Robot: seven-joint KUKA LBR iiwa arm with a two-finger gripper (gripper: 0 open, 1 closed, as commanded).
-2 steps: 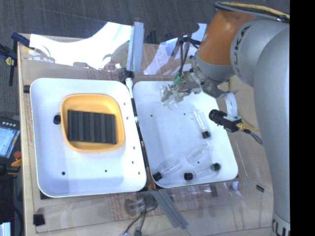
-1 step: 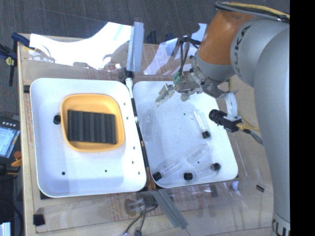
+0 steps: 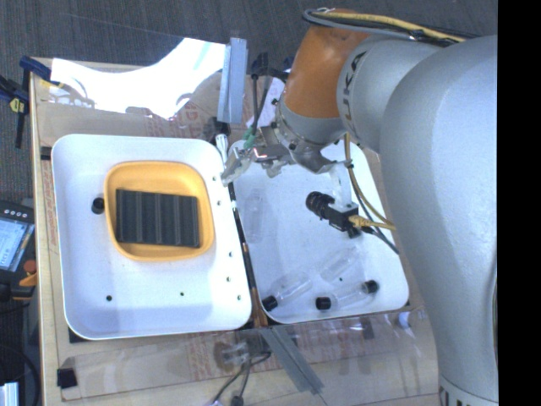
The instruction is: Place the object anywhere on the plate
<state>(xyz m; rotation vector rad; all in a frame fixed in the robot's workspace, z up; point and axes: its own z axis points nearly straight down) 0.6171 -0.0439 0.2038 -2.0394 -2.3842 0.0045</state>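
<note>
A yellow plate point(image 3: 155, 176) with rounded corners lies in the left bin point(image 3: 84, 303), and a dark ribbed rectangle point(image 3: 161, 216) covers its middle. Clear tube-like objects with black caps point(image 3: 292, 293) lie along the near edge of the right bin point(image 3: 279, 227), hard to make out against the white. My gripper point(image 3: 239, 156) hangs over the far left corner of the right bin, close to the wall between the two bins and just right of the plate's far right corner. I see nothing in it.
The grey arm with its orange band point(image 3: 325, 74) covers the right bin's far and right sides. A black fitting with a yellow cable point(image 3: 331, 211) hangs off it over the bin's middle. A small black bit point(image 3: 98, 204) lies left of the plate.
</note>
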